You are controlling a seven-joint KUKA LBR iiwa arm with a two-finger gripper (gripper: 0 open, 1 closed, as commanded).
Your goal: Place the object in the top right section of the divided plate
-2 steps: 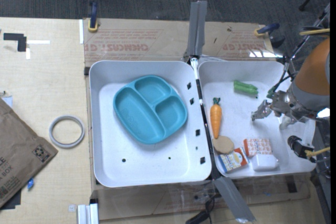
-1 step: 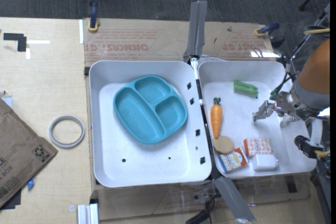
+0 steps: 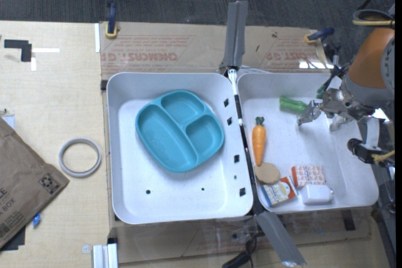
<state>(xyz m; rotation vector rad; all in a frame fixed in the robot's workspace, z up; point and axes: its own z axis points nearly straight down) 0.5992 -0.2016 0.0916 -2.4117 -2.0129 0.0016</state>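
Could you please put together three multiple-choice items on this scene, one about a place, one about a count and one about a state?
1. Where does the blue divided plate lie?
A. In the left bin
B. In the right bin
C. On the bench outside the bins

2. How many sections does the plate have?
A. Two
B. Three
C. Five

3. What state is the plate in?
A. It holds the carrot
B. It holds the green object
C. It holds nothing

Answers:
1. A, it lies inside the left bin.
2. B, ridges split it into three sections.
3. C, the carrot and green object lie in the right bin, near the gripper.
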